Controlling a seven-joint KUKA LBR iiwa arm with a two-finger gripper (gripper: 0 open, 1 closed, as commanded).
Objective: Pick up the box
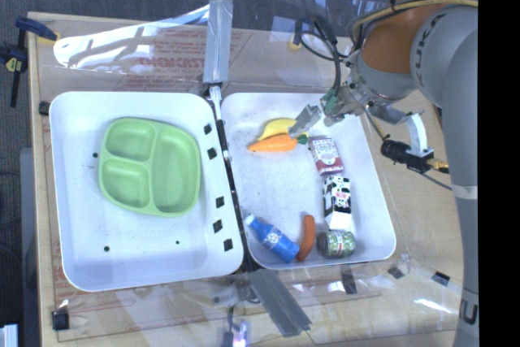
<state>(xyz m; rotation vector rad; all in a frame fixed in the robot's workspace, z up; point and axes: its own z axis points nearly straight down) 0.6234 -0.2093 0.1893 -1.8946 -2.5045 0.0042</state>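
Over the right white bin (pixel 375 199), the grey two-finger gripper (pixel 306 123) hovers beside a yellow banana (pixel 276 127) and orange carrot (pixel 273 144); whether it is wide or narrow, I cannot tell. Just below it lies the small red-and-white box (pixel 325 155), flat, above a cow-patterned carton (pixel 337 204).

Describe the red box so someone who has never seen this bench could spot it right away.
Look in the right white bin, near its right wall. The red box lies flat just below the end effector, beside the carrot. Unlike the black-and-white cow-print carton below it, it is red with a pale label.
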